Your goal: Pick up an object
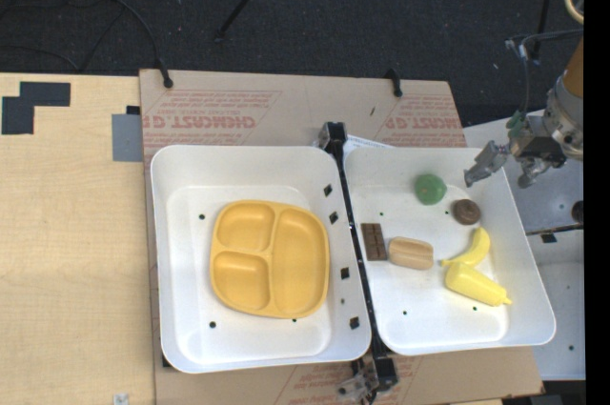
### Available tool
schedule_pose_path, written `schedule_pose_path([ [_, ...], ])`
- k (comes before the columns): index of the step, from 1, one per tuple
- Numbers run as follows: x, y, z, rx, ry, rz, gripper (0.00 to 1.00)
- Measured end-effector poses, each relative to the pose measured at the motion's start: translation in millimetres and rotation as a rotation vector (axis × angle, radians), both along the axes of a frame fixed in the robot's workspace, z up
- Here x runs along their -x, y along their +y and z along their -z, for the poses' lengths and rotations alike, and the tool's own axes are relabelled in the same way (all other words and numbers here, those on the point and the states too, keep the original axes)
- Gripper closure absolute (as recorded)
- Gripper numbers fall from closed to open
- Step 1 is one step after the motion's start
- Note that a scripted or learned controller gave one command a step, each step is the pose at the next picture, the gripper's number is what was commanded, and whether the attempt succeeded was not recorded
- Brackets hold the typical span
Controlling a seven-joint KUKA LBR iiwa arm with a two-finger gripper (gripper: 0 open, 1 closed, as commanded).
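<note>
- My hand [516, 161] hangs over the right bin's [534, 336] rim at two o'clock, fingers spread, holding nothing.
- In that bin I count one green ball [430, 189], one brown disc [466, 212], one banana [473, 248], one yellow wedge [477, 285], one tan block [411, 253] and one dark brown chip [375, 242].
- I judge the tan block, at the bin's nine o'clock, light and stiff; I'd pinch its long flat sides.
- The left bin [172, 203] holds one yellow divided plate [270, 258].

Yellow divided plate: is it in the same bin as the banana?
No. The yellow divided plate lies in the left bin; the banana is in the right bin.
</note>
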State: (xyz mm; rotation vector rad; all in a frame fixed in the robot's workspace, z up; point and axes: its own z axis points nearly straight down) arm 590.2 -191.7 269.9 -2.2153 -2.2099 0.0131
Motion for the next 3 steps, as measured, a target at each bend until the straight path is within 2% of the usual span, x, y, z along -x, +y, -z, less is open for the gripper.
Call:
schedule_pose_path([
  [1,-1.5,0.9,-7.6,0.002,-0.012,-0.003,0.00],
  [3,0.8,16.9,89.5,0.002,-0.010,-0.002,0.00],
])
